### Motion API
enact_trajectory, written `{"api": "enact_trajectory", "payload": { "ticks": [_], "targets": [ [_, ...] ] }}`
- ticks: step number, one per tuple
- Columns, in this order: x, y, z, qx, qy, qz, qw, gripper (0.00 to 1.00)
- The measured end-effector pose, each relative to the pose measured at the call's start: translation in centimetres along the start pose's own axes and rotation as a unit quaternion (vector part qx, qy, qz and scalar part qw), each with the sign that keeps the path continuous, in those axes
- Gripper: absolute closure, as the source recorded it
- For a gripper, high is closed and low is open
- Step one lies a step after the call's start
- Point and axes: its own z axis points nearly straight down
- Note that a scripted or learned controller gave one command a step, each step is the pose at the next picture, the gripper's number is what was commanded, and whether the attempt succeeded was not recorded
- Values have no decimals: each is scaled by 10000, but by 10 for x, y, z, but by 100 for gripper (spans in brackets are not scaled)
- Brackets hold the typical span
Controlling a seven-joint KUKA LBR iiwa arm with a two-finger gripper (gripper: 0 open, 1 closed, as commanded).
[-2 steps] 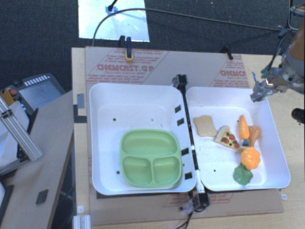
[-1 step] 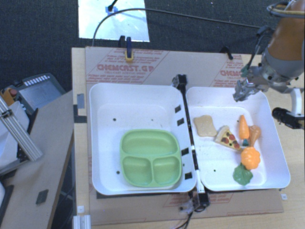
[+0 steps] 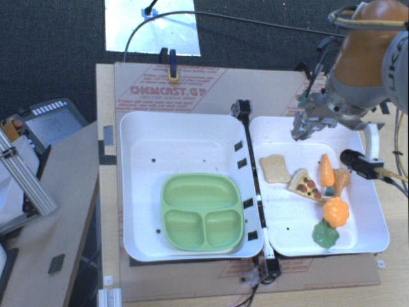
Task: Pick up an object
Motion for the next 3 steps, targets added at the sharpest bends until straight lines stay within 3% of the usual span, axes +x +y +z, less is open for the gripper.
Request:
{"api": "enact_trajectory", "payload": {
  "ticks": [3],
  "targets": [
    [141, -23, 9, 1, 0, 1, 10000, 100]
  ]
}}
